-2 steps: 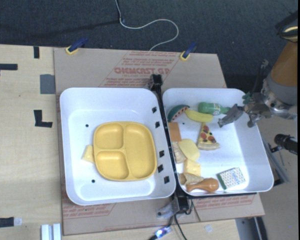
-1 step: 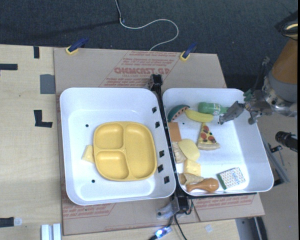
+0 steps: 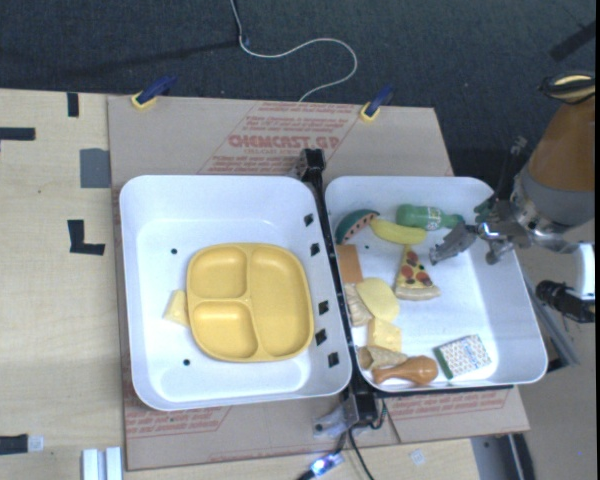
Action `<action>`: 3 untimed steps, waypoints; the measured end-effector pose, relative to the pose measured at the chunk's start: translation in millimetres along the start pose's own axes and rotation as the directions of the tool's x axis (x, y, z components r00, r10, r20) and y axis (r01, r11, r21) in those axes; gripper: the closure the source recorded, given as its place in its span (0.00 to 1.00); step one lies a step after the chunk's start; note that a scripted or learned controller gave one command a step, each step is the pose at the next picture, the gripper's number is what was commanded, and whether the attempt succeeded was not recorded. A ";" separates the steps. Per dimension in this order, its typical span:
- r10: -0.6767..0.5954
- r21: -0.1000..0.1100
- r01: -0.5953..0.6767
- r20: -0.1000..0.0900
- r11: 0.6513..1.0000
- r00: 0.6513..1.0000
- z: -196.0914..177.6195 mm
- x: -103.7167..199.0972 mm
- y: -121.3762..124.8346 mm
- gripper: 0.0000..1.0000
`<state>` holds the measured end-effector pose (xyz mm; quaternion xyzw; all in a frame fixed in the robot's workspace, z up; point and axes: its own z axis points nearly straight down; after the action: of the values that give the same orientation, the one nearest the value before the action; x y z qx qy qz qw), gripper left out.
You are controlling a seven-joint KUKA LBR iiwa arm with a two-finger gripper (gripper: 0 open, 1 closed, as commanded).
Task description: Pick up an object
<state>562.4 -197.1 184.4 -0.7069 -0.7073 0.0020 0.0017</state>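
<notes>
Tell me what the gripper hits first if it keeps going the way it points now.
Probably the pizza slice: the gripper points left and slightly down across the right bin. Depth is unclear, so it might pass above it.

We see dark blue carpet [image 3: 430, 28] crossed by a thin white cable [image 3: 300, 48], and a pale wooden bench [image 3: 40, 268] under brown cardboard [image 3: 270, 138].

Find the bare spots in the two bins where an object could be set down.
Left bin: bare floor rings the yellow divided plate, widest along the top. Right bin: a bare patch between the pizza slice, the patterned packet and the right wall. Its left side is crowded, from banana to drumstick.
</notes>
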 end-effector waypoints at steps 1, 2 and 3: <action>-0.002 0.001 0.002 -0.001 1.000 1.000 60.8 7.1 5.2 0.00; 0.000 -0.006 0.000 0.001 1.000 1.000 100.5 7.9 6.1 0.00; -0.003 -0.013 0.003 -0.001 1.000 1.000 85.1 9.1 9.2 1.00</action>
<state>571.1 -188.0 99.3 -0.7059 -0.7083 -0.0029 -0.0024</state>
